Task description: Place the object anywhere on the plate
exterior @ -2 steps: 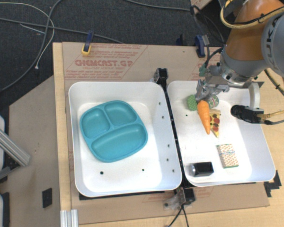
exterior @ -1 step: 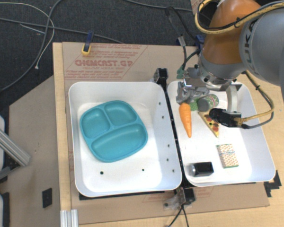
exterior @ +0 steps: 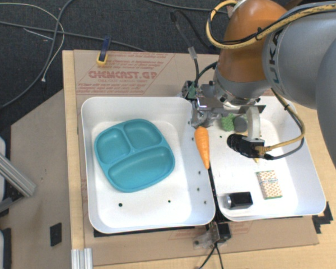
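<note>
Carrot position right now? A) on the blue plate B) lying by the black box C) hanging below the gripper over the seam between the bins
C: the carrot hangs point-down under the gripper over the seam, apart from the blue plate.

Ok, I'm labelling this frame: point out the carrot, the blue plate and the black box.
carrot [exterior: 203, 144]: camera view, mid-body.
blue plate [exterior: 135, 154]: camera view, central divider.
black box [exterior: 239, 200]: camera view, top face.
</note>
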You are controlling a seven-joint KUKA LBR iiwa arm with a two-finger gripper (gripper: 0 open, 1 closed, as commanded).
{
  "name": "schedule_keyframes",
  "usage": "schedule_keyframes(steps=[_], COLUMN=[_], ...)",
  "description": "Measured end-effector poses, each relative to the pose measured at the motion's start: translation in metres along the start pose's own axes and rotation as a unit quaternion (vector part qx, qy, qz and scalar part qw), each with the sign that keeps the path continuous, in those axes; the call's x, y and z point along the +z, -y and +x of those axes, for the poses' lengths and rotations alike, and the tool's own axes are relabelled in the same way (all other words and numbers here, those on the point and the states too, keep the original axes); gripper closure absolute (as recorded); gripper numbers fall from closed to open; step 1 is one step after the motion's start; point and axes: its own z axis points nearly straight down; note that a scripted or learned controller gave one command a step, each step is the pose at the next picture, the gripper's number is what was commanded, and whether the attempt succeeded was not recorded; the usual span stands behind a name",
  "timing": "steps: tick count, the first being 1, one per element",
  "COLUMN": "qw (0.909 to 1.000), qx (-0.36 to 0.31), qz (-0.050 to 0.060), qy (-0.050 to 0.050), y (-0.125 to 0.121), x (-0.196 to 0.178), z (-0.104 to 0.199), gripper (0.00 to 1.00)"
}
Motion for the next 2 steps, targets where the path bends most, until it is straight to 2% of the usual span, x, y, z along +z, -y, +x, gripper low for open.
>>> schedule_keyframes(steps=[1, 2], qw=[1.0000, 1.0000], qx=[0.001, 0.002], qz=[0.001, 0.000], qy=[0.001, 0.001], y=[-0.0019, -0.0021], x=[0.0203, 0.0193], z=[0.0337, 0.0327], gripper=[1.00, 0.00])
